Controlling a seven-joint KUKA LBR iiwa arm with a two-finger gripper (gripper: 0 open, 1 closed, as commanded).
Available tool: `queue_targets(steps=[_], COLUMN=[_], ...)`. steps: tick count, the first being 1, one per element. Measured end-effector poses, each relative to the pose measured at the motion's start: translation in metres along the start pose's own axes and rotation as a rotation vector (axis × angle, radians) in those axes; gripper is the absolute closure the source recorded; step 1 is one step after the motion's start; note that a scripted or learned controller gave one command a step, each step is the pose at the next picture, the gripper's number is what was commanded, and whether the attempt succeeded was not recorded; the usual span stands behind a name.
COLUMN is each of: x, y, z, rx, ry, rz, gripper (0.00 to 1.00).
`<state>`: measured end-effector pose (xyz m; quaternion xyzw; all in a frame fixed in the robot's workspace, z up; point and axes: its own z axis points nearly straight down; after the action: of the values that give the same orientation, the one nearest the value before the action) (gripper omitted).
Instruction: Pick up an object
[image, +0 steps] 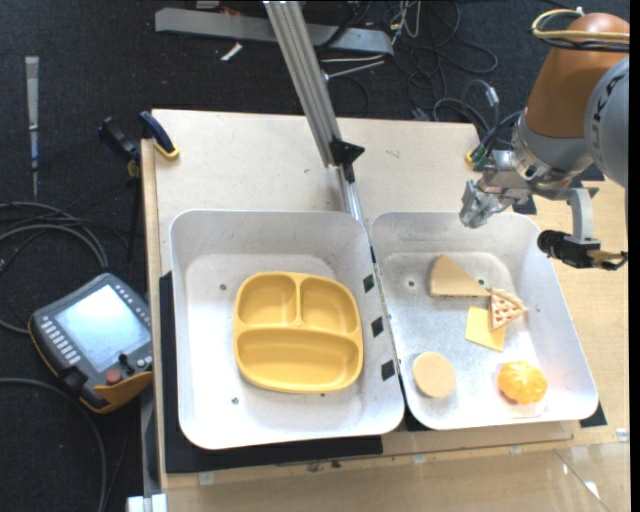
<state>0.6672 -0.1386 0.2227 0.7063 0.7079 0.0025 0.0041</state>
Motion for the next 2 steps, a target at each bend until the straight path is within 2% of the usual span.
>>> queue_targets(steps=[1, 2], x=[0.000, 0.052], y=[0.002, -0.024], z=[-0.044, -0.043], rx=[0.002, 0.010], ry=[0.001, 0.004], rz=[-0.001, -0.005], gripper=[1.00, 1.00])
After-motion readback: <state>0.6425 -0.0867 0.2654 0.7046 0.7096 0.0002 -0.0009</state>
